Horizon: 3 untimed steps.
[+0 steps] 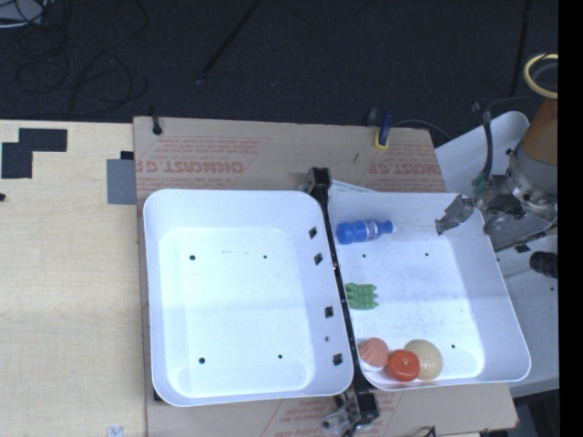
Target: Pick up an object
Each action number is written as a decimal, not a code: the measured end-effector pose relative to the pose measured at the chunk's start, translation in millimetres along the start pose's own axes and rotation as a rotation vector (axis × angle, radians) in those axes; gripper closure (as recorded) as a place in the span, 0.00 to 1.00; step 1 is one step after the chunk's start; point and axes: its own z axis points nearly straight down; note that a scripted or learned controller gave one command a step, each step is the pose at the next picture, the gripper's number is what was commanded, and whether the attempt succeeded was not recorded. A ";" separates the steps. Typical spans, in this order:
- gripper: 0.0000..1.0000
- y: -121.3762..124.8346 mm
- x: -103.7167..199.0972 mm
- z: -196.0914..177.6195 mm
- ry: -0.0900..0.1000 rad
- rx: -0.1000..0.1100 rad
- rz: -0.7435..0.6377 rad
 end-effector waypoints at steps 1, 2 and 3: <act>1.00 -4.0 -0.3 -6.6 0.003 0.009 0.001; 1.00 -37.8 -2.0 -150.0 -0.001 -0.003 0.002; 1.00 -56.5 -1.5 -219.3 0.001 0.003 0.002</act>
